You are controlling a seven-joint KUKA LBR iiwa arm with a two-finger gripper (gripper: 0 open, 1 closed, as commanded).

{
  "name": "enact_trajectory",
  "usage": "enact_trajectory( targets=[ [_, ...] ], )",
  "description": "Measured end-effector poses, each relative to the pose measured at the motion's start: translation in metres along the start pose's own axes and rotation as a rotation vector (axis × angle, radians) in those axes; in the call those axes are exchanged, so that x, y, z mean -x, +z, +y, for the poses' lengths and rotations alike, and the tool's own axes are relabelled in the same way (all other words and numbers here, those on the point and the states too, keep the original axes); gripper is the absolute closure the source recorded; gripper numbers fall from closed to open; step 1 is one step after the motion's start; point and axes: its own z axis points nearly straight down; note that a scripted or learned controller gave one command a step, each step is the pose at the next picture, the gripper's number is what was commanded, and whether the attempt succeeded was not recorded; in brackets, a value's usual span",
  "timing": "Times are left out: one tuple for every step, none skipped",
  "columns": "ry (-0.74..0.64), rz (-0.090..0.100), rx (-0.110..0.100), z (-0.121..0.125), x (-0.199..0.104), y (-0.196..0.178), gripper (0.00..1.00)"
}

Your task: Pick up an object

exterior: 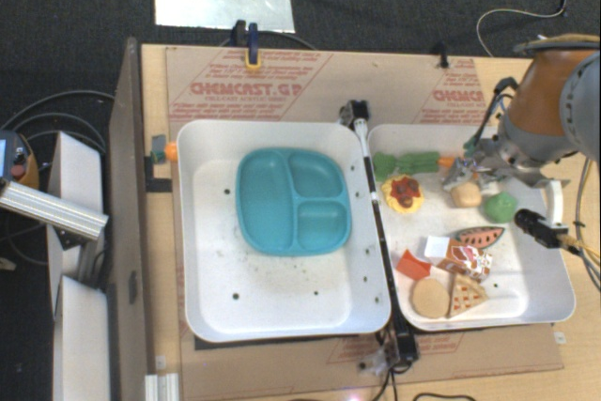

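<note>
— White plastic: we see two shallow bins side by side on a bench. What sits in the left bin?

— We find a teal divided plate near its middle, lying flat.

— And the right bin?

— We count toy food. A green piece lies at the back, just beside a yellow piece with a red top. A beige lump and a green lump sit close together near the far right. Nearer the front we see a watermelon slice, a red piece, a round cracker and a pizza slice, clustered.

— Where is the arm?

— We see it reach in from the right, its gripper low over the back of the right bin, just above the beige lump. We cannot tell whether it is released or clenched, or whether it touches the lump.
</note>
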Motion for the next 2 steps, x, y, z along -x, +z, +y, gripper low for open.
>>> enact_trajectory(
  targets=[
    [-0.005, -0.001, 0.005, 0.041, -0.020, -0.050, 1.00],
    [-0.011, 0.004, 0.000, 0.017, -0.117, -0.094, 1.00]
  ],
)
